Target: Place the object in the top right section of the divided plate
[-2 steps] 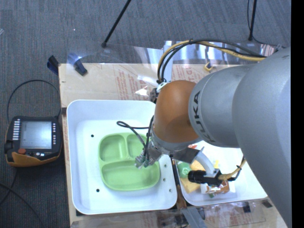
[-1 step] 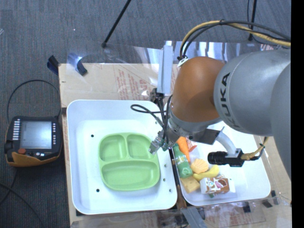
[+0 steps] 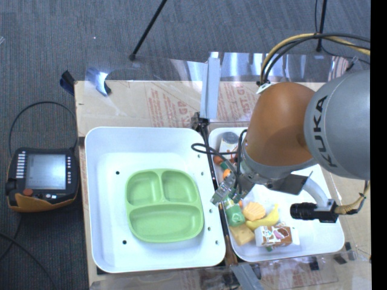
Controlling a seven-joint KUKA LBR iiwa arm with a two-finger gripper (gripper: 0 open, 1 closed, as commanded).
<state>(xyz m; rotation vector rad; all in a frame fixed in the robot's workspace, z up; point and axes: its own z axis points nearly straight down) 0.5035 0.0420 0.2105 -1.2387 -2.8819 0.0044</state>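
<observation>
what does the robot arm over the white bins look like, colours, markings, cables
The arm is a bulky rounded grey casing marked KUKA in dark letters, with a broad orange band above the wrist. Yellow and black cables loop over its top. The gripper below is small and metallic.

Robotics lab, KUKA arm (image 3: 314,132), teach pendant (image 3: 42,179) on grey carpet, tripod legs (image 3: 151,23), 2 bins (image 3: 103,162)

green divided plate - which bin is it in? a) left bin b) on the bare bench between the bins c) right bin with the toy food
a: the green divided plate lies flat in the left bin, while the toy food sits in the right bin.
</observation>
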